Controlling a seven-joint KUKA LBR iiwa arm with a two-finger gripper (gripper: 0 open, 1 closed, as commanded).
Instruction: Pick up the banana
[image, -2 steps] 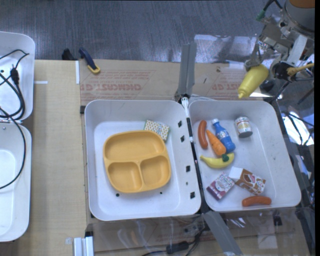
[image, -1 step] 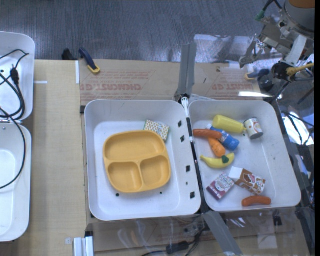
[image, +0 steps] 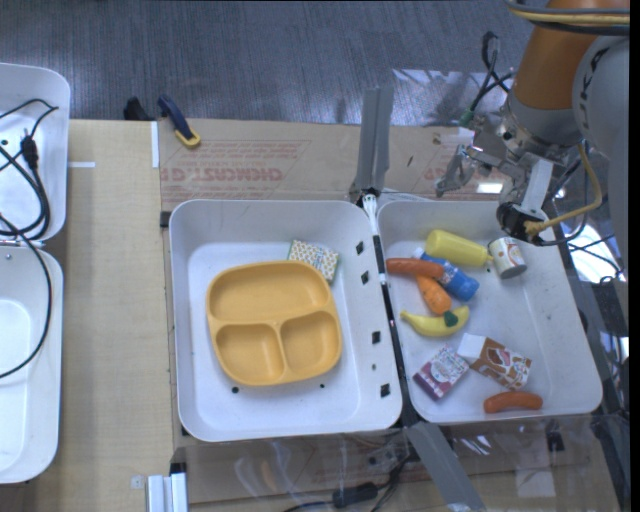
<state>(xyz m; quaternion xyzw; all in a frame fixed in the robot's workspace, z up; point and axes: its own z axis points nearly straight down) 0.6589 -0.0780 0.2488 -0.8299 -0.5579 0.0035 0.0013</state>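
1. The robot's hand (image: 478, 165) hangs at the upper right of the frame, above the far rim of the right bin (image: 560, 395); whether it is released or clenched cannot be told from here, and nothing shows in its grip.
2. Above it, the grey arm with its orange band (image: 552, 65) enters from the top right corner, cables looping beside the wrist.
3. The banana (image: 434, 322) lies in the middle of the right bin, well apart from the hand and lower in the frame.
4. Just above the banana sit an orange carrot (image: 434, 294), a red sausage (image: 412, 268) and a blue item (image: 456, 280), crowded together.
5. A yellow bottle (image: 456, 247) lies toward the bin's upper edge, with a small can (image: 507, 257) just to its right.
6. Lower down, two small cartons (image: 441, 371) (image: 502, 362) rest side by side, with another sausage (image: 513, 402) near the bottom rim.
7. In the left bin (image: 190, 330), a yellow divided plate (image: 274, 322) takes the centre, a patterned sponge (image: 314, 258) touching its upper right edge.
8. Both bins sit on the desk (image: 110, 300).
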